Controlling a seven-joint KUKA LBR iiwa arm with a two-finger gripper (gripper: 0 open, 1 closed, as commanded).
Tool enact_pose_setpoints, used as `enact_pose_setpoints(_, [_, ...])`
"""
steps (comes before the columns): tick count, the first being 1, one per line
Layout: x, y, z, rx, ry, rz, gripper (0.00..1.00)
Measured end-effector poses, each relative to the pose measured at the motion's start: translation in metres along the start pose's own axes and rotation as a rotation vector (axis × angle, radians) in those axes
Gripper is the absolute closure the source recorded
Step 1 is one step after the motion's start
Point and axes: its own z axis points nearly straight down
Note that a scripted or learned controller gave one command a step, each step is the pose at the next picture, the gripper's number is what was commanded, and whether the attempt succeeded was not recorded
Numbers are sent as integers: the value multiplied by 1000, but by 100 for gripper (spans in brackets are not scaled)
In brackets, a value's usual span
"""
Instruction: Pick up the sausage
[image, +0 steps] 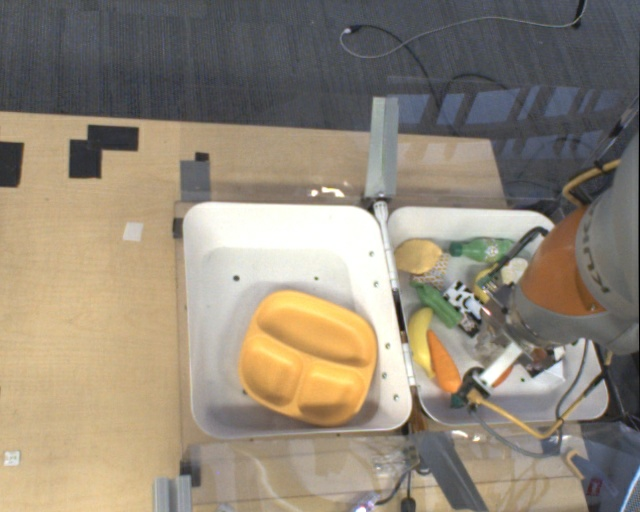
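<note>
Arm (575, 270): reaching over the right bin (590, 400) from the right.
Pincer (490, 380): hanging low near the bin's front; its opening cannot be told.
Sausage (503, 373): lying just beside the pincer, near the carrot (444, 362).
Left bin (210, 300): holding a yellow tray (308, 357).

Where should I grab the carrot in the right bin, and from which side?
Grip the carrot across its middle, coming straight down from above. It lies flat and slanted, and the banana crowds its upper end, so the middle probably offers the freest narrow width.
</note>
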Motion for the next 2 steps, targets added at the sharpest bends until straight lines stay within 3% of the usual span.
enact_pose_setpoints(1, [39, -52, -94, 13, -6, -167, 100])
enact_pose_setpoints(2, [62, -79, -94, 15, -4, -580, 100])
